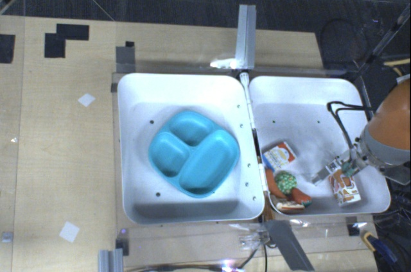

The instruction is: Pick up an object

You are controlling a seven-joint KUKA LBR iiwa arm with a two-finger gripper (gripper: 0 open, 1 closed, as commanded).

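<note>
The right bin (302, 97) holds a small white and orange packet (279, 154), a green and orange toy vegetable (284, 183) with a red piece under it, and an orange and white carton (345, 189) near the front right corner. My gripper (329, 171) hangs low over the front right part of this bin, just left of the carton and right of the vegetable. Nothing shows between its fingers. The grey arm with its orange band (393, 120) comes in from the right.
The left bin (138, 104) holds a blue three-compartment plate (194, 153). A metal post (246, 36) stands at the back where the two bins meet. A black cable (343, 117) loops over the right bin's back right.
</note>
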